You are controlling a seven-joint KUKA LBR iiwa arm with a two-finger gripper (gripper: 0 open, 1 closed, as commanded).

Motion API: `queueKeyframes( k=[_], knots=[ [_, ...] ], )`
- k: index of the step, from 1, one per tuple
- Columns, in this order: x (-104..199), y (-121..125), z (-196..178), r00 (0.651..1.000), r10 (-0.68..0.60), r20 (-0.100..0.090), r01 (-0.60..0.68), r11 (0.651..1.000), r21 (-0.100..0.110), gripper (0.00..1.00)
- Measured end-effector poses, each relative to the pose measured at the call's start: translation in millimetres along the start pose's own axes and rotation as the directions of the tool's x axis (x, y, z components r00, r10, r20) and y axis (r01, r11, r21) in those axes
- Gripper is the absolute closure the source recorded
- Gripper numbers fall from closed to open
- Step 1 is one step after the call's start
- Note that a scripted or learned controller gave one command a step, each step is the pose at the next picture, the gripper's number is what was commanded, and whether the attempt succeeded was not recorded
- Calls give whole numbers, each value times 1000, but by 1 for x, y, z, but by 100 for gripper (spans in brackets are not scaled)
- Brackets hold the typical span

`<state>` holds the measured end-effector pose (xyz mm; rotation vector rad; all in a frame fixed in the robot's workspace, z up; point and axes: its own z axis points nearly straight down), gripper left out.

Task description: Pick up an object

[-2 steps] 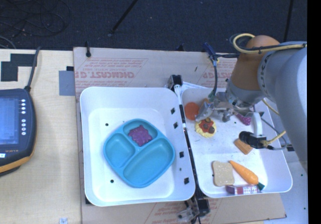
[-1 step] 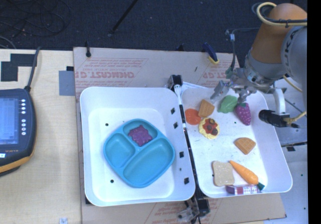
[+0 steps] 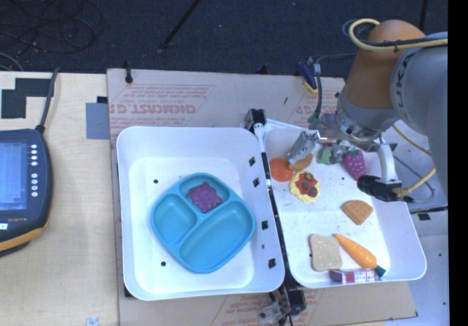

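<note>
marker, carrot, end effector above tomato

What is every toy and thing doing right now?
Gripper: low at the right bin's far edge, holding nothing I can see.
Blue plate: flat in the left bin.
Purple toy: lying in a plate compartment.
Carrot: lying flat.
Bread slice: lying flat.
Grapes: resting in the right bin.

A small yellow pizza toy lies flat in the right bin.
</note>
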<state>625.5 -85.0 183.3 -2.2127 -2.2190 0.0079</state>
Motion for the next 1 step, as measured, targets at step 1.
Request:
queueKeyframes(
  k=[1],
  knots=[
    [-33, -45, 102, 1000, 7, -2, -7, 1000, -2, 0]
  ],
)
